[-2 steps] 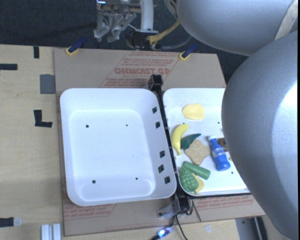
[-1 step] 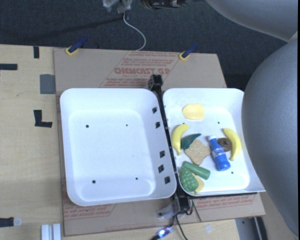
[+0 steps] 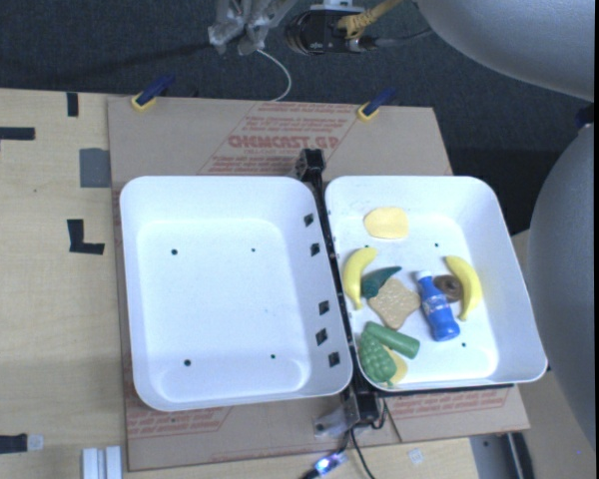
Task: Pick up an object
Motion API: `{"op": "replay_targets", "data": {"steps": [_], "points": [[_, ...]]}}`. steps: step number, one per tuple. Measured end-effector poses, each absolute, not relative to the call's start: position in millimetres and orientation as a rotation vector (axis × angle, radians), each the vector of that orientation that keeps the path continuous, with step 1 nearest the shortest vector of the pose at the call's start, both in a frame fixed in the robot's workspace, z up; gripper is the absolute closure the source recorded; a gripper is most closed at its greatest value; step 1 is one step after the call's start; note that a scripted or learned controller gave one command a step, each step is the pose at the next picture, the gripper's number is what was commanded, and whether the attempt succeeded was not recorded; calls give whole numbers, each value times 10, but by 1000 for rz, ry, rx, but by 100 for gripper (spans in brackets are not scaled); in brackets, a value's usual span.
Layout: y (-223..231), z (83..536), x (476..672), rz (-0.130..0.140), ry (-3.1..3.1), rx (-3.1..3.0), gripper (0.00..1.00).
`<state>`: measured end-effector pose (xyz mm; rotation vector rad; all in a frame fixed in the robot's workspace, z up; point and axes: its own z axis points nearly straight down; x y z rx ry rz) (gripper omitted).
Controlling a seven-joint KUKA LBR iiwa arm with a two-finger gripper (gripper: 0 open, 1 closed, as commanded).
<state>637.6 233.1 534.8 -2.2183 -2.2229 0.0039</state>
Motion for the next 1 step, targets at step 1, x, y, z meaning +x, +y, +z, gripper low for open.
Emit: {"op": "replay_targets", "data": {"steps": [1], "points": [[2329,5349,6112,3,-2223,-2219,100]]}}
